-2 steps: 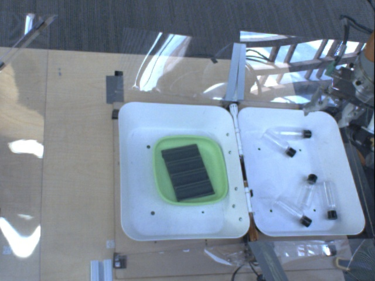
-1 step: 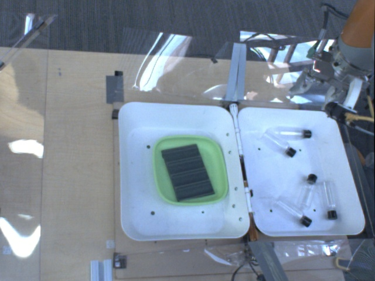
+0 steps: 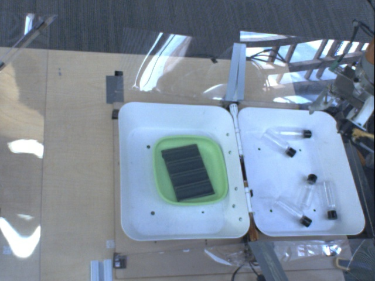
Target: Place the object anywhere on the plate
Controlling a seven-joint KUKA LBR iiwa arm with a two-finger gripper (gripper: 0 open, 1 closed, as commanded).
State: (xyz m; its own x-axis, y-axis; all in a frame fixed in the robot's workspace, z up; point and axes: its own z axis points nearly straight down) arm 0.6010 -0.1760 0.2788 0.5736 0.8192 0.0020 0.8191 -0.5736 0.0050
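A dark grey ribbed rectangular block (image 3: 186,172) lies flat on the green plate (image 3: 219,167), near its middle and turned slightly off square. The plate sits in the left white bin (image 3: 135,157). My gripper (image 3: 347,91) is far from the block, at the upper right edge of the camera view, above the far right corner of the right bin (image 3: 263,174). The arm's orange band (image 3: 370,49) shows just above it. Nothing is seen hanging from the gripper.
Several clear vials with black caps lie scattered in the right bin, such as one (image 3: 286,135) at the back and one (image 3: 329,199) at the front right. A metal bracket (image 3: 236,69) stands behind the seam between the bins.
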